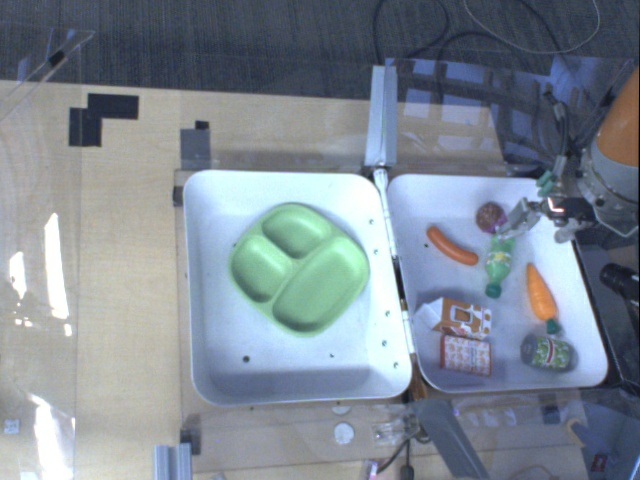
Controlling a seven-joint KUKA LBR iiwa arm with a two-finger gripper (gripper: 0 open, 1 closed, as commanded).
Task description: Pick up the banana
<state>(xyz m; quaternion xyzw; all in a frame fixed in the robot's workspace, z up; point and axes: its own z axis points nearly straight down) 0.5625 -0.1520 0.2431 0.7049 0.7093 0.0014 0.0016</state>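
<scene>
My gripper [541,223] hangs over the back right part of the right bin [420,208]. Its fingers stand apart, with only white bin floor between them. One fingertip [518,216] is just right of a dark red round fruit [490,216] and above a small green bottle [497,264]. An orange-red sausage-shaped item [452,246] lies to the left of the bottle. A carrot [541,292] lies below the gripper.
A printed carton [466,337] and a green jar [547,352] sit near the right bin's front wall. The left bin [210,368] holds a green divided plate [299,267]. Cables and clear guards stand behind the right bin.
</scene>
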